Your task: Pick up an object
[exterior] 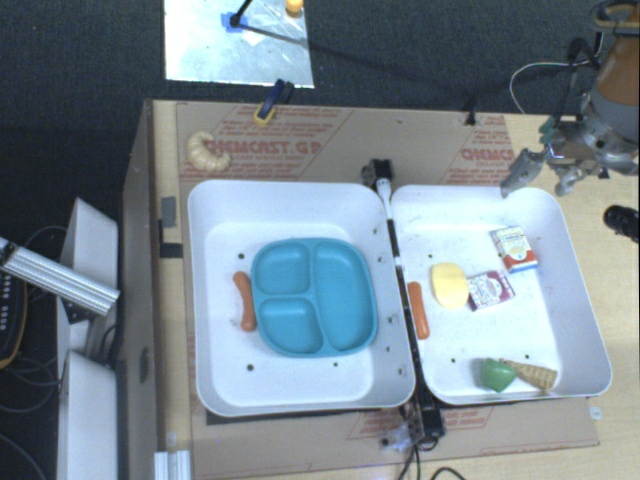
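Note:
My gripper (pixel 541 179) hangs above the far right corner of the right bin (pixel 580 313), its two fingers spread open with nothing between them. Below it in that bin lie a red-and-white carton (pixel 513 248), a purple-and-white carton (pixel 490 290), a yellow block (pixel 450 285) and an orange sausage (pixel 417 309) by the left wall. A green piece (pixel 495 373) and a waffle cone (pixel 535 375) sit near the front wall. The left bin (pixel 215 268) holds a blue divided plate (pixel 312 296) and a second orange sausage (pixel 245 301).
A tan croissant-shaped toy (pixel 207 150) and a blue-and-yellow tool (pixel 272 100) lie on the cardboard behind the left bin. A silver sheet (pixel 238 26) lies on the dark floor beyond. Cables loop near the arm at upper right.

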